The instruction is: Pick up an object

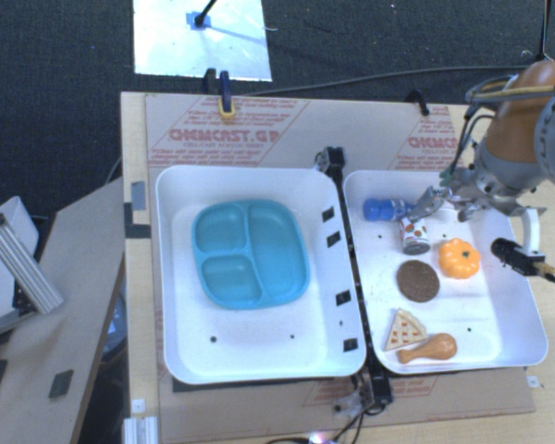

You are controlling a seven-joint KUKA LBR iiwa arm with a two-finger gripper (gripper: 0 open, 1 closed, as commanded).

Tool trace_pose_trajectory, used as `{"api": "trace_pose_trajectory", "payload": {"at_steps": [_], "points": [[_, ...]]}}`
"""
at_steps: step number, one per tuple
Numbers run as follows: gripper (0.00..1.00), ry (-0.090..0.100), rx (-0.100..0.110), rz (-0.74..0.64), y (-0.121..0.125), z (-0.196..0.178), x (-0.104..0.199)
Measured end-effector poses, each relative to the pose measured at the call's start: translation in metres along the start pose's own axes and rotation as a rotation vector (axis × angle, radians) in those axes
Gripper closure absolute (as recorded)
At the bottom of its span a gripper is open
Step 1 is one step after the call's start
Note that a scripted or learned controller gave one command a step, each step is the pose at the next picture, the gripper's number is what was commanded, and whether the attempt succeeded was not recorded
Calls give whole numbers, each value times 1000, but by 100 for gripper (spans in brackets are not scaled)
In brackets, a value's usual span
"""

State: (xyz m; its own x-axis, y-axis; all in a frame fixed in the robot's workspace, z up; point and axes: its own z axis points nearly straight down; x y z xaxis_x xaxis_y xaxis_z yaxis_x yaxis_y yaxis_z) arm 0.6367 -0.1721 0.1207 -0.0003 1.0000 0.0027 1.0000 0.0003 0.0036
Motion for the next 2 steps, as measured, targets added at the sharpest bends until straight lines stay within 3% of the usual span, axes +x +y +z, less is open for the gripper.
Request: {"api": "trace_pose_trajectory", "payload": {"at_steps": [1,2], "points": [[0,-3,3,-5,1,37,0],[100,-4,-2,-6,2,24,0]]}}
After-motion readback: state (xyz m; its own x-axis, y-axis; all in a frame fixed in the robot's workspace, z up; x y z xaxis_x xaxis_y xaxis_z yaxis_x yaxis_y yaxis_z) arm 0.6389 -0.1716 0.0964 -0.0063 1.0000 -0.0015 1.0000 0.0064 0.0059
